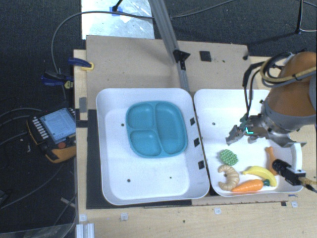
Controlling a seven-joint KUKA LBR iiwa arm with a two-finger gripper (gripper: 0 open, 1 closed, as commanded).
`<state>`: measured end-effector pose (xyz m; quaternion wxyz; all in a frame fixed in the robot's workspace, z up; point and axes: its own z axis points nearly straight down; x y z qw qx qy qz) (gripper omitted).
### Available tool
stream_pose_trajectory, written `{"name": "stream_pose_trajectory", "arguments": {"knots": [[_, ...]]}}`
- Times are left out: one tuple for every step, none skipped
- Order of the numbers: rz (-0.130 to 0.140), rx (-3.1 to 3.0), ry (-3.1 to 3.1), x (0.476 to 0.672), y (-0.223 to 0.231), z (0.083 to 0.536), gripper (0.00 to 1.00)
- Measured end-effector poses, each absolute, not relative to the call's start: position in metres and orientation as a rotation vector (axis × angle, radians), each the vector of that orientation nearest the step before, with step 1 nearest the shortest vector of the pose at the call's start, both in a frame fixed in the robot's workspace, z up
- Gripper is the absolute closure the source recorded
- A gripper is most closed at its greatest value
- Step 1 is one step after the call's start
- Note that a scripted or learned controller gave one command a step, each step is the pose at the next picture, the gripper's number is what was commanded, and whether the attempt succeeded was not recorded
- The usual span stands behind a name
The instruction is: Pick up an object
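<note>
White bins sit side by side on the surface; the left bin holds a blue plate. The hand hovers in the right bin, above a green piece; its grip cannot be told. Croissant, carrot and banana crowd the bin's front edge, so a descent could jostle neighbours. Open room lies toward the far edge.
</note>
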<state>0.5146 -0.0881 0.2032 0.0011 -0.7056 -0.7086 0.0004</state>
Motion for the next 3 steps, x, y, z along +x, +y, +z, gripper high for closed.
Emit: {"name": "stream_pose_trajectory", "arguments": {"knots": [[-0.001, -2.216, -2.226, 0.515, -0.088, 0.204, 0.0], [0.003, -2.218, -2.221, 0.519, -0.088, 0.142, 0.0], [0.001, -2.219, -2.221, 0.52, -0.088, 0.09, 0.0]]}}
